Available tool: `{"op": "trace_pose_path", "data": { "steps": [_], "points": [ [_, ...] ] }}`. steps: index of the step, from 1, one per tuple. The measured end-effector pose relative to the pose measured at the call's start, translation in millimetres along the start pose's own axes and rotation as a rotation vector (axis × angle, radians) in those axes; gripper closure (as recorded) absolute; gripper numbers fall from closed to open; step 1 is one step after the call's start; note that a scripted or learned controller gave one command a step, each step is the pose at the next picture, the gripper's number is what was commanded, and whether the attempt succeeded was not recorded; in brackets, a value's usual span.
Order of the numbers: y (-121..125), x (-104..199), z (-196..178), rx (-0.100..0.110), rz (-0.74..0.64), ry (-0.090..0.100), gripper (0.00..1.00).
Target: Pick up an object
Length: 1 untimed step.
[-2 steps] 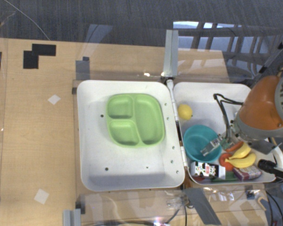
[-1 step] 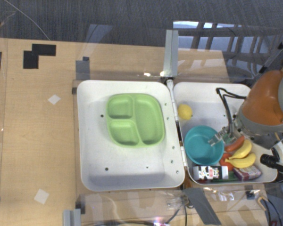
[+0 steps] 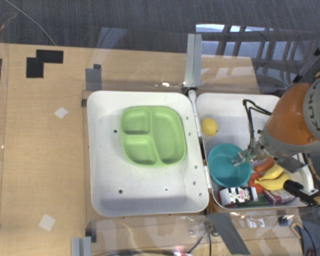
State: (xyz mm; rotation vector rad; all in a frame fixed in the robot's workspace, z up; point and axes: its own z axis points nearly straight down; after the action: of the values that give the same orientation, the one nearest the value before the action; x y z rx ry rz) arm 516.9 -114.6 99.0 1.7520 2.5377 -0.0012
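The right bin [image 3: 229, 111] holds a yellow lemon [image 3: 209, 126] near its left wall, a teal bowl [image 3: 225, 164] in the middle and a pile at the front right: a yellow banana [image 3: 273, 179], a red-orange piece [image 3: 264, 166], a black-and-white carton [image 3: 238, 196] and a purple pack [image 3: 280, 197]. My gripper [image 3: 245, 157] hangs low over the bowl's right rim, just left of the banana. I see nothing held in it.
The left bin [image 3: 104, 185] carries a green divided plate [image 3: 152, 135] in its middle. A metal divider post [image 3: 192, 63] stands behind the wall between the bins. The grey arm with its orange band [image 3: 290, 119] covers the right bin's far right side.
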Motion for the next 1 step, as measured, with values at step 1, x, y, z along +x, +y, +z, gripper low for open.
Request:
{"op": "trace_pose_path", "data": {
  "steps": [1],
  "points": [
    [-19.5,7.8,1.5,0.004,0.217,0.002,1.00]
  ]
}}
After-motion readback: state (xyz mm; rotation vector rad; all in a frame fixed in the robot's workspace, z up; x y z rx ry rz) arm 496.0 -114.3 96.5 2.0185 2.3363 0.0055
